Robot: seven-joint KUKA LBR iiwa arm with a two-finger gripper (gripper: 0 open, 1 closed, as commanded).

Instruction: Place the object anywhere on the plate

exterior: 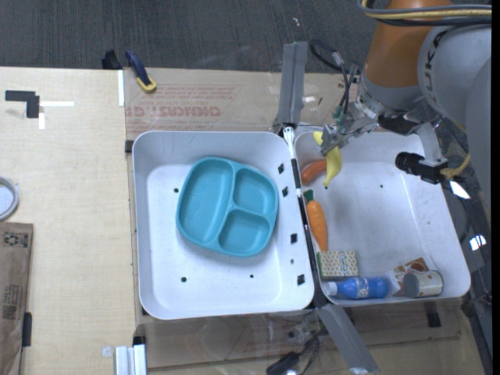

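A blue three-compartment plate (228, 206) lies in the left bin (156, 287), slightly left of its middle. My gripper (334, 137) is over the far left corner of the right bin (391, 209), shut on a yellow banana (333, 166). The banana hangs down from the fingers, its tip pointing toward the bin floor, just right of the divider between the bins. The plate sits to the left of the gripper and nearer the camera, with nothing on it.
Under the banana lies an orange-red piece (312, 170), and a carrot (316, 221) rests along the divider. A small box (337, 264), a blue bottle (359, 288) and a can (418, 281) line the right bin's near edge.
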